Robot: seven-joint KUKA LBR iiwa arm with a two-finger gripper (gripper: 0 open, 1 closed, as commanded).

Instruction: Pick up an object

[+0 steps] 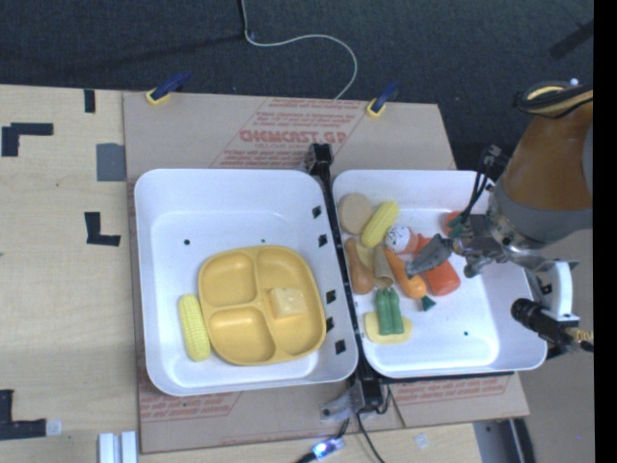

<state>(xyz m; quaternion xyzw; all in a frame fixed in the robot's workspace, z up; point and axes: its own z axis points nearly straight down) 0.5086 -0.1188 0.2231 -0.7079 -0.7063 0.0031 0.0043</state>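
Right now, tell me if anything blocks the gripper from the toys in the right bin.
Nothing visible does. The gripper hangs directly over the pile in the right bin, right by the carrot and the red piece. The toys crowd one another, so a clean grasp of just one may be hard.

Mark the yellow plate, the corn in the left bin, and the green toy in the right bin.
yellow plate (231,280), camera view, bare upper-left compartment.
corn (194,326), camera view, middle of the cob, beside the plate.
green toy (388,312), camera view, middle of its green body.
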